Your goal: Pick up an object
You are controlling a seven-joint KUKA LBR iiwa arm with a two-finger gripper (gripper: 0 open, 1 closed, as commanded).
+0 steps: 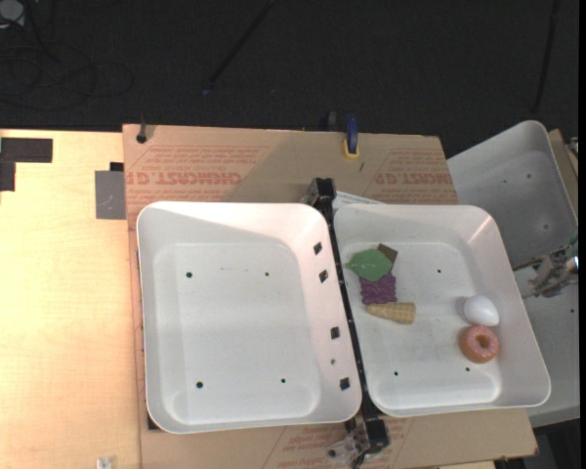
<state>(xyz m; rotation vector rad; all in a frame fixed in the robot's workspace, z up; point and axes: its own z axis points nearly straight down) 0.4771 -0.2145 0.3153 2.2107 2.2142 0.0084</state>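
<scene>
Bench inventory, as we see it from above:

1. Left bin (166, 262): shallow, white, with rounded corners. We count small dark dots across its floor. It sits edge to edge with its neighbour.
2. Right bin (508, 360): the same make. It holds all the loose items listed below.
3. Green leaf-shaped piece (369, 262): lies in the upper left part of the right bin, near the shared wall. A small brown piece (387, 253) touches its upper right edge.
4. Purple bunch (378, 288): looks like toy grapes. It lies just below the green piece and touches it.
5. Tan cone (392, 312): lies on its side just beneath the purple bunch, with its pointed end towards the left bin.
6. White egg (481, 311): lies on the right side of the right bin, well apart from the cluster of items 3 to 5.
7. Pink doughnut (480, 344): lies flat just below the egg, close to it or touching it; we cannot tell which.
8. Brown cardboard sheet (234, 169): lies under both bins and carries red printed lettering.
9. Pale wooden benchtop (49, 311): extends to the left of the cardboard.
10. Grey metal plate (513, 169): tilted, beyond the right bin's far corner.
11. Small metal fitting (557, 270): sits at the right margin and is too small for us to identify.
12. Gripper: we cannot tell how wide it stands or what it holds
</scene>
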